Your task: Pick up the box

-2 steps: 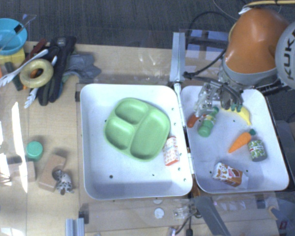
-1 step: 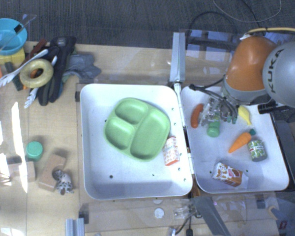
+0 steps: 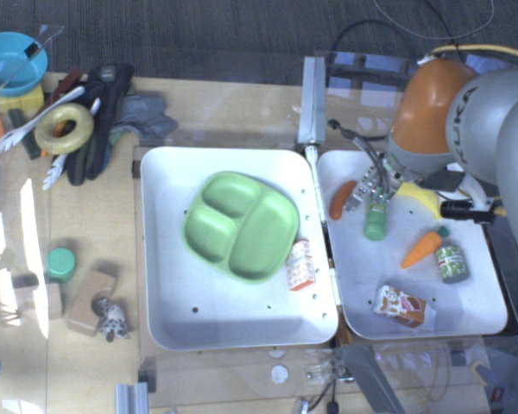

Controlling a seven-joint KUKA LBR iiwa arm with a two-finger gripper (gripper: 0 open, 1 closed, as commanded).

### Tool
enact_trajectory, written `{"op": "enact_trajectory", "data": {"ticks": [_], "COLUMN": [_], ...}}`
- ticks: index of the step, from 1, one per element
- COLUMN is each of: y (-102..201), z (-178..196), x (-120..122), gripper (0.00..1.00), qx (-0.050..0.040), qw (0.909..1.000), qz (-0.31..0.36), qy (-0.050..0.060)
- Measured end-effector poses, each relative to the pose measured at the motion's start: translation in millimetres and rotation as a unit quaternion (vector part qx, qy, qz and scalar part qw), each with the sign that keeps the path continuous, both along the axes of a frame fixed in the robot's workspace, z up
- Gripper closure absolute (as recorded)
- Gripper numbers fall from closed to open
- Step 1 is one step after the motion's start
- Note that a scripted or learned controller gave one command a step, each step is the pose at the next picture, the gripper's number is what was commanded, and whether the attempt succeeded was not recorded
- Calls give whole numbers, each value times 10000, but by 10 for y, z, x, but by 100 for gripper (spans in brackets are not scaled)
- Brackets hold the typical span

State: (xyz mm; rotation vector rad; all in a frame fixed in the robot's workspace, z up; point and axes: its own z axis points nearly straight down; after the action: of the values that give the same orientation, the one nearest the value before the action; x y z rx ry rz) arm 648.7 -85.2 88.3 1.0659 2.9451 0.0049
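Hovering over the right bin (image 3: 492, 317), the gripper (image 3: 369, 190) pinches a green bottle (image 3: 375, 221) between its fingers. Meanwhile the box (image 3: 401, 305) lies untouched near the front; carrying the wrong item risks failure.

Pale wooden bench (image 3: 86, 257) under bright light, dark grey carpet floor (image 3: 198, 15) beyond its far edge

bench (image 3: 86, 257) | on it: left bin (image 3: 168, 317), right bin (image 3: 492, 317), green cap (image 3: 60, 264), wooden block (image 3: 93, 298), yellow ring (image 3: 65, 128)
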Motion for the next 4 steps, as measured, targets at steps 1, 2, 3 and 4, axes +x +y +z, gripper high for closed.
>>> {"op": "enact_trajectory", "data": {"ticks": [1,2,3,4], "y": [-15,669,1037,557], "z": [1599,1245,3481,2052], "x": [-32,-87,-834,-533], "gripper": [100,100,100,100], "qx": [6,10,22,8], "qw": [9912,9911,9761,9752], "qz": [-1324,-1332,-2173,-2213], "qy": [-1,28,-16,41]}}
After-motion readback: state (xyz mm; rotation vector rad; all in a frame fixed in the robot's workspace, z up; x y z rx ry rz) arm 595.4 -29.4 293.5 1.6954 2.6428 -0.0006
